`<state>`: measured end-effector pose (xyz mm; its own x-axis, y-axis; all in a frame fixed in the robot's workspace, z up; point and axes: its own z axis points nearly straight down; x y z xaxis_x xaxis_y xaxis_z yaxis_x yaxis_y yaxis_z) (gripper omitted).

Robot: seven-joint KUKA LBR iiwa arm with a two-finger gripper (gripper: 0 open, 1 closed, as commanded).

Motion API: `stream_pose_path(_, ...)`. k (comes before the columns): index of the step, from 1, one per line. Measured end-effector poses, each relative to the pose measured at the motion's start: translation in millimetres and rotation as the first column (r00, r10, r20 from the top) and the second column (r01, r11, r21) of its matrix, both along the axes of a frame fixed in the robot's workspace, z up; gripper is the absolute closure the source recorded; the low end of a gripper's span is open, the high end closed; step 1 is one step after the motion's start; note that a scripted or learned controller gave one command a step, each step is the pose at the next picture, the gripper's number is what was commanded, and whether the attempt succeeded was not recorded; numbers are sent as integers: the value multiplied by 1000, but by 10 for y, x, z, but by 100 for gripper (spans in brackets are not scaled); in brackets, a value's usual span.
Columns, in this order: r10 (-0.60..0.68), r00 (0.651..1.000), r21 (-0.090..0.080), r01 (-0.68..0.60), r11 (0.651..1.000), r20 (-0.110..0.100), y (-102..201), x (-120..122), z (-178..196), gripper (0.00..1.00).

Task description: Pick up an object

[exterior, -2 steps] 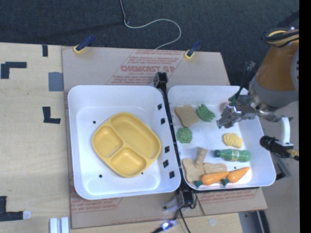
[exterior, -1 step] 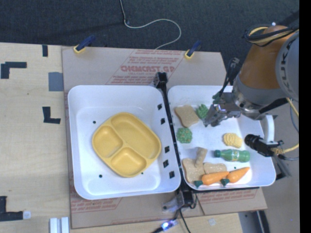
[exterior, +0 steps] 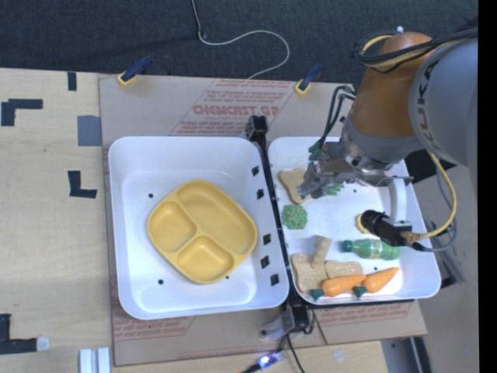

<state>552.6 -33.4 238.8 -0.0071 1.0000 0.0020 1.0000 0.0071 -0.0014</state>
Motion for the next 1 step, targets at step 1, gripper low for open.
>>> stream_pose_path(1,-1,1000,-1,1,1000,-1,438,-4,-48,100)
